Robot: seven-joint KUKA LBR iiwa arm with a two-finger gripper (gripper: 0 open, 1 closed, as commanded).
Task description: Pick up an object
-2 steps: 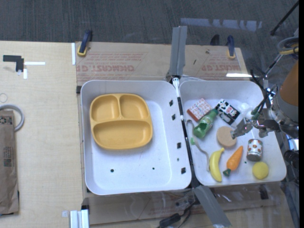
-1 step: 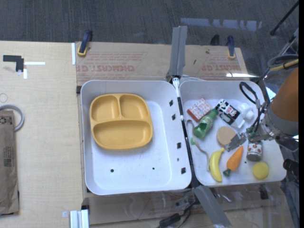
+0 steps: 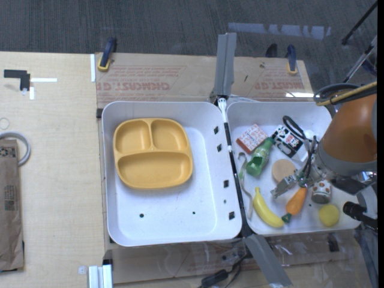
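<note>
My gripper [image 3: 287, 186] hangs low in the right bin [image 3: 252, 221], reaching in from the right under the arm's orange band [image 3: 355, 131]. It sits just over the lower edge of a tan round disc [image 3: 281, 169] and the top of an orange carrot [image 3: 296, 201]. A yellow banana [image 3: 265, 209] lies to its lower left. A green bottle [image 3: 258, 159] lies to its upper left. Nothing is seen lifted off the bin floor.
The right bin also holds a red and white packet [image 3: 251, 137], a black and white item [image 3: 288, 139], a small patterned cup [image 3: 321, 190] and a yellow ball [image 3: 329, 215]. In the left bin [image 3: 168, 221], a yellow divided plate [image 3: 153, 153] lies.
</note>
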